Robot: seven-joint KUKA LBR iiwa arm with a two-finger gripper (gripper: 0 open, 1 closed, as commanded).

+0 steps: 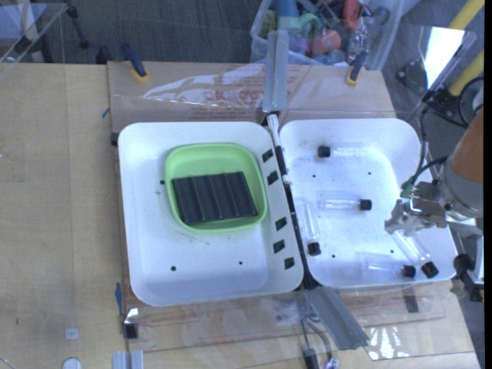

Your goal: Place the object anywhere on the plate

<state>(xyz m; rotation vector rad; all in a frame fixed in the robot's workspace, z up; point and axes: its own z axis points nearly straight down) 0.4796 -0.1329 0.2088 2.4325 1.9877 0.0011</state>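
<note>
A green square plate [177, 164] sits in the left bin [142, 229] with a dark ribbed slab [213, 197] lying on it. Several clear vials with black caps are scattered in the right bin [384, 141]: one at the back [338, 152], one in the middle [344, 204], one by the divider [310, 229]. Two more lie at the front right [383, 266]. My gripper [406, 220] hangs low over the right bin's right side, just above the front-right vials. I see nothing clearly held in it.
A row of small black clips [275, 198] runs along the ridge between the bins. A clear box of colourful items [330, 14] stands behind the bench. Cables and the arm's body crowd the right edge.
</note>
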